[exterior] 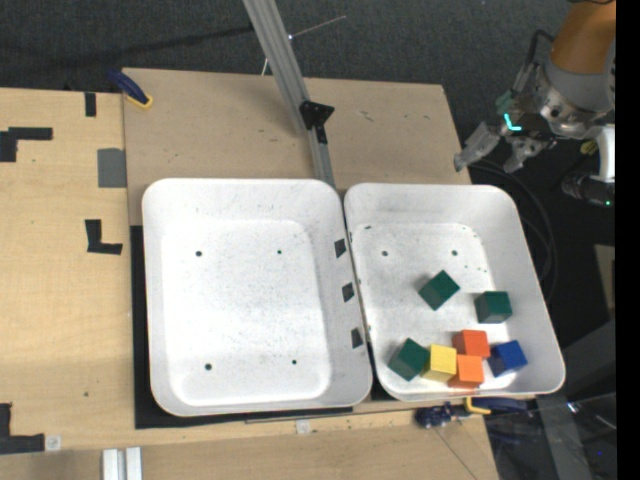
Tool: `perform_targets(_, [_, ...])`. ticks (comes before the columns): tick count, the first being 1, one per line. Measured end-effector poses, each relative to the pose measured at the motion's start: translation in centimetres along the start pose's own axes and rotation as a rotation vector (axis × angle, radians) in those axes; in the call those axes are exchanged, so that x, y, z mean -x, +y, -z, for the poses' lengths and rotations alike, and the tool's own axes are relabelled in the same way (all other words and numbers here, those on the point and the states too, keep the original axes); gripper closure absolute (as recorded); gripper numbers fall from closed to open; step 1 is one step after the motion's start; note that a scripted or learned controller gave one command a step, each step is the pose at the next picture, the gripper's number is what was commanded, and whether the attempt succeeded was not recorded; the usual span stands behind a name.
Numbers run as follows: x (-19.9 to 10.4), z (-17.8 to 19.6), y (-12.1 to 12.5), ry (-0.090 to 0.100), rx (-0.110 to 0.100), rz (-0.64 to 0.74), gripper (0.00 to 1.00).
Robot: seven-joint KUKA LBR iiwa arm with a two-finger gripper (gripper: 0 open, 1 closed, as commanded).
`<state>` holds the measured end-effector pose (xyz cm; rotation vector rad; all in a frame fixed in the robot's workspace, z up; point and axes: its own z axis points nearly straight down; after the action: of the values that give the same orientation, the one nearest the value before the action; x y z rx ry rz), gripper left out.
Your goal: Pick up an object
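Note:
Several small cubes lie in the right bin (400,213). A dark green cube (438,290) sits alone near the middle, and another green cube (493,306) lies to its right. Along the near wall are a green cube (408,358), a yellow cube (442,359), two orange cubes (470,356) and a blue cube (508,356), packed close together. My gripper (497,152) hangs beyond the bin's far right corner, off the bench edge, well away from the cubes. It is open and nothing is between its fingers.
The left bin (160,268) lies beside the right one, their walls touching. A slanted metal bar (285,58) runs from the top down to the gap between the bins. Cables hang off the bench at the right (575,183).

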<state>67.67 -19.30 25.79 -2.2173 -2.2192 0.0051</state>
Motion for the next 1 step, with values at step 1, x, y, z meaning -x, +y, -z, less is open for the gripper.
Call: perform_targets(1, [0.01, 0.32, 0.07, -0.003, 0.004, 0.001, 0.0])
